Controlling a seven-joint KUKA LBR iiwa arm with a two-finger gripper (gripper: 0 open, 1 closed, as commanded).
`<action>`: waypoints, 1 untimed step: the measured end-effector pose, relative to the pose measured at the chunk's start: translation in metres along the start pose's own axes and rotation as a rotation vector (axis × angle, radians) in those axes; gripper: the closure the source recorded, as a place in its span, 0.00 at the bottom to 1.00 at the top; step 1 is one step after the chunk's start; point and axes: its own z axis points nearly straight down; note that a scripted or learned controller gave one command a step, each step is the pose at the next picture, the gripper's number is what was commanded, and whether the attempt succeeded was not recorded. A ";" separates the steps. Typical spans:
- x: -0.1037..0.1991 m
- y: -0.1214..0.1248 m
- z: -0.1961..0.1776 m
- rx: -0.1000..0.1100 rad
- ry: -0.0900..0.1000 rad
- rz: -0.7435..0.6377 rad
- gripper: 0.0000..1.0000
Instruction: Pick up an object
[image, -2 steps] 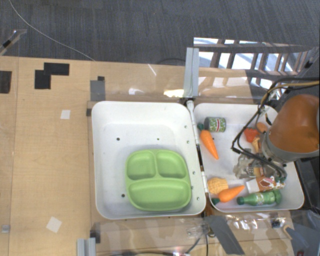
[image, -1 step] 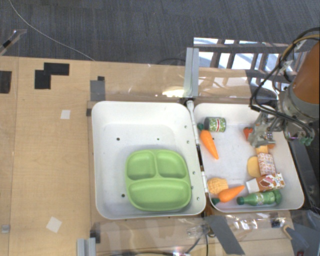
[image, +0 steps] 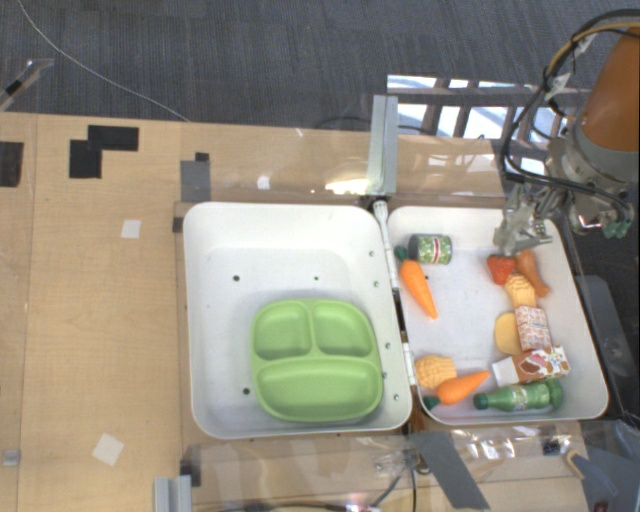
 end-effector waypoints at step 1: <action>-0.031 -0.065 -0.042 0.002 -0.003 -0.239 1.00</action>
